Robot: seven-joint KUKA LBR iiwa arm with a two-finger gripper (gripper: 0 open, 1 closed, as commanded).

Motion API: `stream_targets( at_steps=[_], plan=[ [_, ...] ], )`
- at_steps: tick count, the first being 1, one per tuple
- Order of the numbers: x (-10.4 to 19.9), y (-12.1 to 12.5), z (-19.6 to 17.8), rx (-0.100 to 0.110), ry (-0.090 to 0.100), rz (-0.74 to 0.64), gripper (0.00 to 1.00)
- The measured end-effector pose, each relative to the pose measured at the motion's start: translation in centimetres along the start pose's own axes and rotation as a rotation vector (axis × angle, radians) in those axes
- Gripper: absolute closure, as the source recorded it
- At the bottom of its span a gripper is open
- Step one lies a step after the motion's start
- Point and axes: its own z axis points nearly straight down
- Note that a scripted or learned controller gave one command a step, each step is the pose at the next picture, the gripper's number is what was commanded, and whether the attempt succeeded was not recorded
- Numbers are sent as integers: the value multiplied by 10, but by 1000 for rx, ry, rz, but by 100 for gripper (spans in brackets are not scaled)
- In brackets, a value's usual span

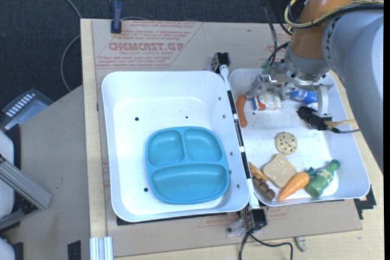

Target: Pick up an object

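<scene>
Camera view: grey arm with orange band enters from 2 o'clock, claw (277,83) low over the back of the right white plastic bin (350,158); open or closed, cannot tell. Just below the claw a small white-and-red packet (268,101), beside it an orange-red sausage (242,109) along the bin's left wall. Round speckled cookie (285,142) mid-bin. At 6 o'clock: tan bread slice (279,170), orange carrot (294,185), green bottle (322,178). Left white bin (122,94) carries a blue three-compartment plastic tray (186,164). Tabletop (97,45) is pale wood.
</scene>
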Motion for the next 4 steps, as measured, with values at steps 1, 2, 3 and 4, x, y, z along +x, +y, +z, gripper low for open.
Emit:
stream_targets(
  at_steps=[1,2,3,4],
  plan=[
    [0,1,-10,-3,0,0,100],
    [45,-85,-100,-1,0,0,100],
    [108,-127,-156,-1,0,0,100],
    [146,-139,-147,2,0,0,100]
  ],
)
